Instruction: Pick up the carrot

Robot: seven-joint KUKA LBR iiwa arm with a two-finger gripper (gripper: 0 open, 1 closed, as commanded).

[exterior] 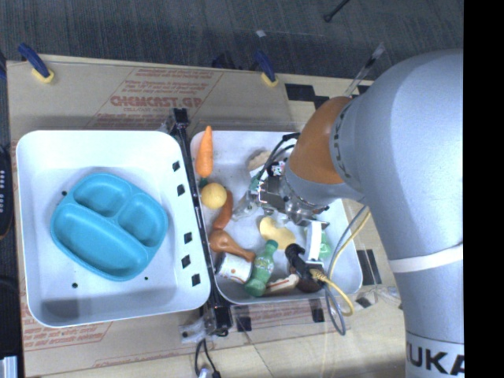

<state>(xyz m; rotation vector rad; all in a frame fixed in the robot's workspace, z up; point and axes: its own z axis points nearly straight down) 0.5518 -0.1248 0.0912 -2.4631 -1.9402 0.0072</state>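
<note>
The carrot (205,151) is orange with a green tip and lies lengthwise against the left wall of the right bin (236,144), near its far corner. My gripper (258,189) hangs low over the middle of that bin, to the right of the carrot and a little nearer than it, with bare bin floor between them. The grey wrist with its orange band (319,144) covers much of the gripper.
A yellow lemon (213,194), a brown sausage (223,212), a drumstick (230,245), a green bottle (261,268) and a pale yellow fruit (273,228) crowd the right bin's near half. The left bin (31,211) holds a blue divided plate (110,224).
</note>
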